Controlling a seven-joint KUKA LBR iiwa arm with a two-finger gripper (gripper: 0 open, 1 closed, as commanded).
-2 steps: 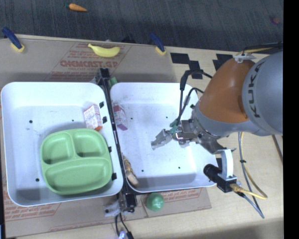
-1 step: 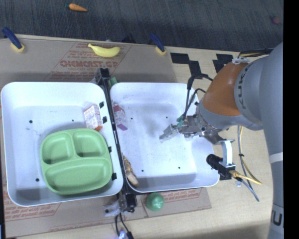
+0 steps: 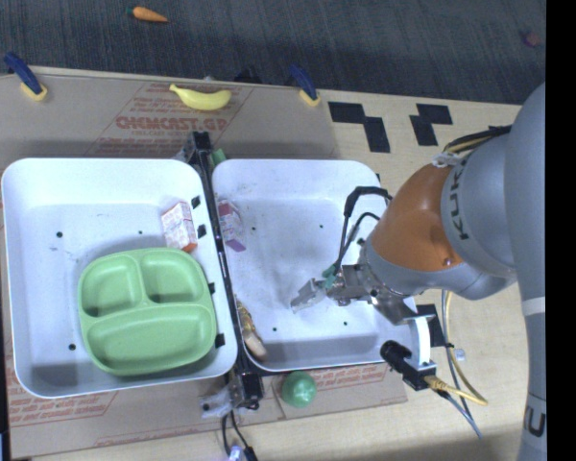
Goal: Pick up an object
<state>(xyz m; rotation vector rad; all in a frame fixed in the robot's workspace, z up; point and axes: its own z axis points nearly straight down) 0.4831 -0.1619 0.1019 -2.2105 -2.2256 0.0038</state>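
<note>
My gripper [image 3: 307, 294] hangs low over the floor of the right bin [image 3: 298, 176], near its middle, and points left from the orange-banded wrist [image 3: 418, 233]. A small purple and clear wrapper [image 3: 228, 224] lies at the right bin's left wall. A tan object [image 3: 251, 340] rests in that bin's lower left corner. Both are well to the left of the gripper and apart from it. In the left bin [image 3: 38, 185], a white and red carton [image 3: 178, 225] sits just above a green divided tray [image 3: 149, 307].
A yellow banana [image 3: 202, 96] lies on the cardboard behind the bins. A green ball [image 3: 299, 388] sits in front of the right bin. Blue clamps [image 3: 26, 75] hold the cardboard's back edge. An orange item [image 3: 151, 14] lies on the dark floor beyond.
</note>
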